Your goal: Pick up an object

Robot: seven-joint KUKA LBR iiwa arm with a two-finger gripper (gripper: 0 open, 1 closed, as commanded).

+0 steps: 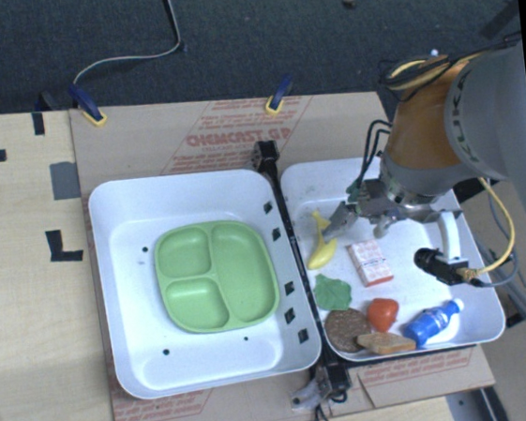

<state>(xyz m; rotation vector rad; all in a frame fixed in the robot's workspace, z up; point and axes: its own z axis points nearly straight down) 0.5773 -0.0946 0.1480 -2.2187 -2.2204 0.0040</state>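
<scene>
My gripper hangs over the right bin, open, its two fingers spread wide with nothing between them. Just left of it lies a yellow banana. Right below it sits a small white and red carton. Further toward the front are a green leafy piece, a brown round patty, a red tomato, a tan bread piece and a blue bottle.
The left bin holds a green divided plate. A black clamp strip runs between the bins. The grey arm with its orange band reaches in from the right, with cables looping beside it.
</scene>
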